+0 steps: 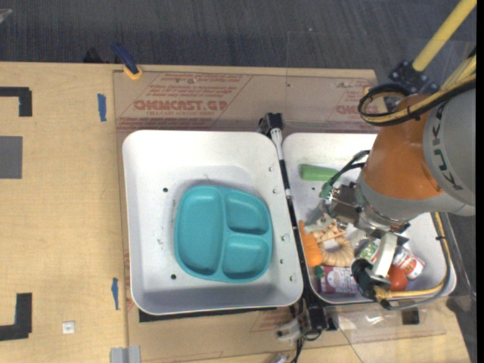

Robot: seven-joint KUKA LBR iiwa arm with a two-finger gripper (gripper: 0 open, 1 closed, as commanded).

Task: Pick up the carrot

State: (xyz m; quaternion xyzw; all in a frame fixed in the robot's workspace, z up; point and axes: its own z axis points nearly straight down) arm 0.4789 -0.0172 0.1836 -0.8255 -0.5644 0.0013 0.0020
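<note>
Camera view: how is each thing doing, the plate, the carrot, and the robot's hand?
teal plate: flat, right way up, in the left bin.
carrot: lying in the right bin by its left wall, not lifted.
gripper: down over the right bin's pile, beside the carrot.

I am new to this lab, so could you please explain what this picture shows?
One camera, fixed above a bench, looks down at a slant. The grey machine with the orange band is a robot arm reaching in from the right; its gripper hangs over the right white bin. That bin holds a jumble: the carrot near its left wall, a green item farther back, and more. The left bin holds a teal divided plate. Whether the gripper holds anything cannot be told.
</note>
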